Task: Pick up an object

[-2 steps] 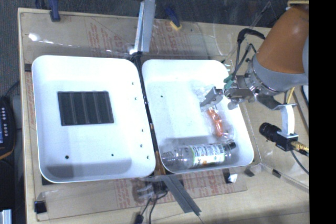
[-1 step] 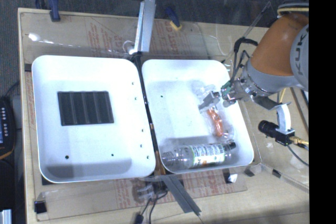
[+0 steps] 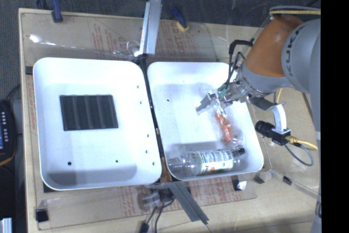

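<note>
While the arm [image 3: 283,54] reaches in over the right bin's [image 3: 180,117] right rim, the gripper [image 3: 210,102] hangs above the upper middle of that bin's floor. Whether it is spread or closed cannot be told at this angle. An orange, clear-wrapped object [image 3: 226,127] lies just below and to the right of the gripper, running down toward the bin's right wall; its upper end appears near the gripper, but contact cannot be confirmed. A clear plastic bottle [image 3: 204,161] with a dark cap lies on its side along the right bin's near edge, well apart from the gripper. The left bin [image 3: 49,133] carries a dark ribbed rectangular block [image 3: 88,112] in its upper-left part.
</note>
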You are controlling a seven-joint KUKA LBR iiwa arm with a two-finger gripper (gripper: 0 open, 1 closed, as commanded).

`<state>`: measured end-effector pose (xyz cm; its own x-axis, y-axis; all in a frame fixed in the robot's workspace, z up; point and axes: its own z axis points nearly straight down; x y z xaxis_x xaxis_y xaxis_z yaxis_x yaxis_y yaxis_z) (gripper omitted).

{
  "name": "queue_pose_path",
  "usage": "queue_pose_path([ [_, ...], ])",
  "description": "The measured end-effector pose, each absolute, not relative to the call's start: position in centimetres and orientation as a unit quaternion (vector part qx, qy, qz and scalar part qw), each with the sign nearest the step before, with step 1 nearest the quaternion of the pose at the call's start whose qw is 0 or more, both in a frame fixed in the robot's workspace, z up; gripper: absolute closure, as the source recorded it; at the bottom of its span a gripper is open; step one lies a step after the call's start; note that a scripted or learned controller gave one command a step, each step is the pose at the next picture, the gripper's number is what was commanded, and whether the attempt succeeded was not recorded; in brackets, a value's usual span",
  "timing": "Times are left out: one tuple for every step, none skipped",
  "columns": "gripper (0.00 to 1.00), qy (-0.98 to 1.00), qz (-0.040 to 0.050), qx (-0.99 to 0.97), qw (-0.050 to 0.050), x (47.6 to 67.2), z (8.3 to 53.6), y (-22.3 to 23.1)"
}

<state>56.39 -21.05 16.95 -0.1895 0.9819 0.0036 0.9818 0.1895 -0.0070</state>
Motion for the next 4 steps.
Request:
queue_pose_path([
  [0.00,-0.722,0.0018,-0.692,0.005,54.7,17.9,-21.1],
  [0.00,-0.734,0.0011,-0.680,0.004,55.5,16.9,-21.0],
  [0.00,-0.734,0.0010,-0.680,0.004,55.5,16.9,-21.0],
  [1.00,-0.734,0.0013,-0.679,0.005,55.6,17.9,-21.0],
])
